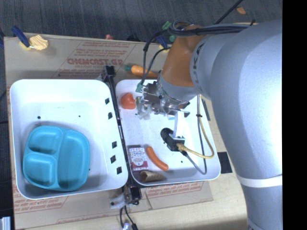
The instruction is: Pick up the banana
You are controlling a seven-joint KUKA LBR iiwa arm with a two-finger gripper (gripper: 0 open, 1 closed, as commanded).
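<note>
Gripper point(143, 110) over the right bin point(211, 169)

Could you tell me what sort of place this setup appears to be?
Probably a robotics lab bench for pick-and-place trials: a robot arm reaches over two white bins on cardboard, with toy food and a blue divided plate inside.
</note>
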